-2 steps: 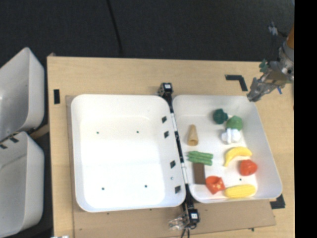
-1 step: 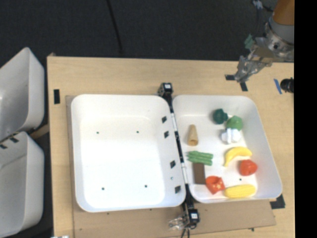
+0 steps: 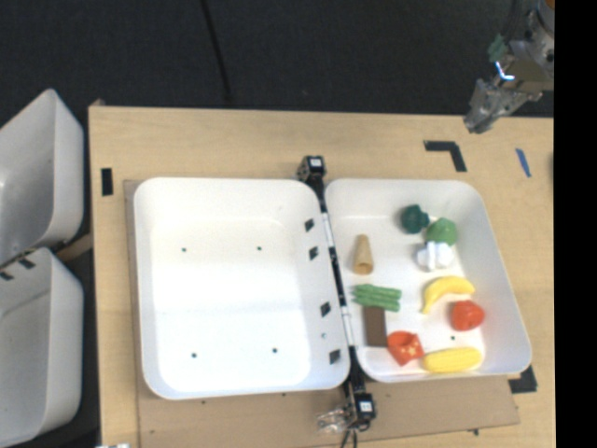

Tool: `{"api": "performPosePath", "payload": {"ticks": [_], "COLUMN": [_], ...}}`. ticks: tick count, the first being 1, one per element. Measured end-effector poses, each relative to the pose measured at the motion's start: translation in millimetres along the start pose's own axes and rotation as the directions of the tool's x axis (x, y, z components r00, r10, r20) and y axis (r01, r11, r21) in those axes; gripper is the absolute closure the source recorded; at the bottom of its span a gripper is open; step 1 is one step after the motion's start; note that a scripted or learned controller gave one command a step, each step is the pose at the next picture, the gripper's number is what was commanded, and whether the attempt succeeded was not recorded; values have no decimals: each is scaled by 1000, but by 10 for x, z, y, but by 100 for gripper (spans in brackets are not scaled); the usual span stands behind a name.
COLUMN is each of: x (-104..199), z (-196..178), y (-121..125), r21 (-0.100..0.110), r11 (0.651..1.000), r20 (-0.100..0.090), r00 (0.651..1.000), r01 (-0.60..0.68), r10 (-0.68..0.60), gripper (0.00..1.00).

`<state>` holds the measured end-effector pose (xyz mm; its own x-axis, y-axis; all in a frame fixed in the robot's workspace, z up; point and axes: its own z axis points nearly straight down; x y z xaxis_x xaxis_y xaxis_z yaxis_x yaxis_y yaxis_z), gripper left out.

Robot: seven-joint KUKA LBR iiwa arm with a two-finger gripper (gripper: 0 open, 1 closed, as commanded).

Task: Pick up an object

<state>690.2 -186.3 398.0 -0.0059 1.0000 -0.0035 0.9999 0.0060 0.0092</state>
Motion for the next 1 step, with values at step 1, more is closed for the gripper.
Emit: {"api": "performPosePath", "payload": {"ticks": [1], "x": [-263], "z": [-189], "y": [-7], "r21": [4], "r11": [1000], "r20": [0], "r00": [1000], "r01": [-7], "r10": [7], "gripper": [100]}}
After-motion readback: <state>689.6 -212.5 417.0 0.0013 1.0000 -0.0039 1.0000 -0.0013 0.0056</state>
